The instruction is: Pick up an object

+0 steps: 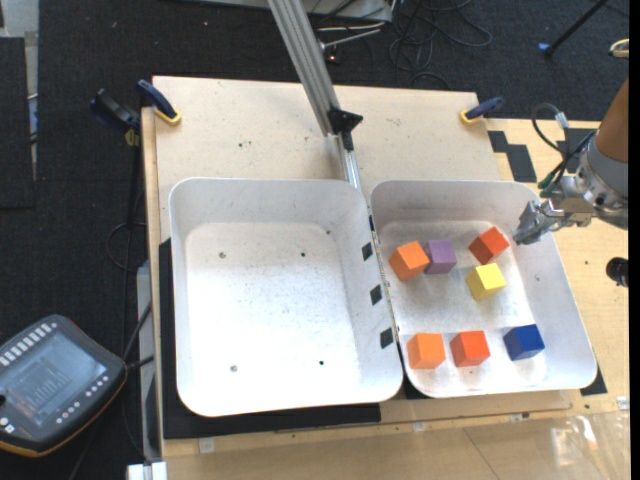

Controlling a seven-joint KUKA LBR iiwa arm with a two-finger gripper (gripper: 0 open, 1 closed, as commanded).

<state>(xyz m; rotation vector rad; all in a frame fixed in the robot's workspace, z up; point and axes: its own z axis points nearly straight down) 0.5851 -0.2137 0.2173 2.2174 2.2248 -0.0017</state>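
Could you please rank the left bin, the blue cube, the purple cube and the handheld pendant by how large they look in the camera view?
1. Left bin, by far the largest.
2. Handheld pendant, at the bottom left corner.
3. Blue cube and purple cube: these look much alike, so I would not rank them.

Bench (250, 128), two white bins (270, 388) side by side
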